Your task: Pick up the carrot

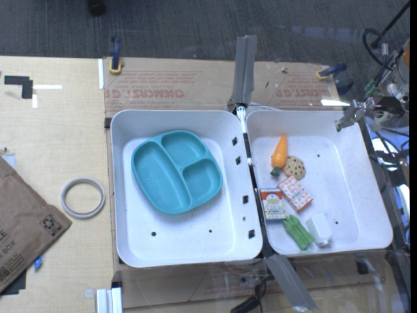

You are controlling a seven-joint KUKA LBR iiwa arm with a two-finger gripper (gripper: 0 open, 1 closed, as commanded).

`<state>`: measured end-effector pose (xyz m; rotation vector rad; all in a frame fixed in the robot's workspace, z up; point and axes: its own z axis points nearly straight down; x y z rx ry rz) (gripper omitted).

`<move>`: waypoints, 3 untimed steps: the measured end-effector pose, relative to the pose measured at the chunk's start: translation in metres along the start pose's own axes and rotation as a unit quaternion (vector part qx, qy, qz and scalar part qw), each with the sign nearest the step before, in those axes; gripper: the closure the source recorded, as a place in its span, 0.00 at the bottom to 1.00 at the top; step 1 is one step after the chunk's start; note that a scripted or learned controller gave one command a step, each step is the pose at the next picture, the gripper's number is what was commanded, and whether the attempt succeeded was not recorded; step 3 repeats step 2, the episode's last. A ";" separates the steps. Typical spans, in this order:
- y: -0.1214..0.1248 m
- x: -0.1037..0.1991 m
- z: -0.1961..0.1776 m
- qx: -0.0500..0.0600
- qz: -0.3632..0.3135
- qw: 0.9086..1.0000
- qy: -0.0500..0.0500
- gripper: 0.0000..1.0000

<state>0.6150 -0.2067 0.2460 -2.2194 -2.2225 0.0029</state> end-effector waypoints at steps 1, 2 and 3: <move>0.044 0.099 0.041 0.000 -0.123 0.992 0.000 0.00; 0.045 0.085 0.153 -0.003 -0.154 0.988 -0.001 0.00; 0.045 0.085 0.153 -0.003 -0.154 0.988 -0.001 0.00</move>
